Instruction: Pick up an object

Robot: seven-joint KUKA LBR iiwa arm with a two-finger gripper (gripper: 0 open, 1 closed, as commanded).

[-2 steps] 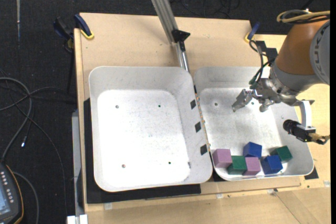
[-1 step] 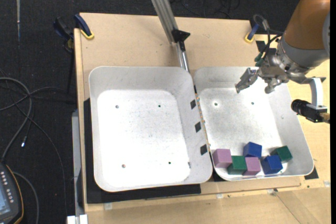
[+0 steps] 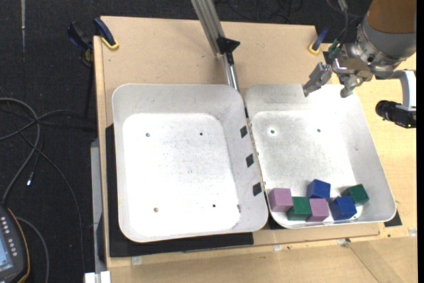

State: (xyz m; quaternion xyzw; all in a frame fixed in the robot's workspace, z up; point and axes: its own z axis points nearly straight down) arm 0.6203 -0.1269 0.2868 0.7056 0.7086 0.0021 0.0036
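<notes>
- Claw [image 3: 329, 81] hangs with its two fingers spread and nothing between them, above the far rim of the right bin [image 3: 371, 142], at the end of the grey arm [image 3: 391, 3] with its orange band.
- Every candidate sits well apart from it, bunched along the near edge of that bin: a light purple cube [image 3: 281, 198], a green cube [image 3: 301, 207], a second purple cube [image 3: 318, 209], two blue cubes [image 3: 318, 188] [image 3: 342, 207] and a dark green cube [image 3: 358, 193].
- Left bin [image 3: 132, 142] holds no cubes, so the reach belongs in the right one.
- My judgement: aim for the light purple cube at the cluster's left end (its left side faces bare floor), since the middle ones touch or nearly touch.
- Come straight down with fingers wide, straddling one cube alone.
- Risk: the bin's curved wall lies close behind the row and could deflect a finger.
</notes>
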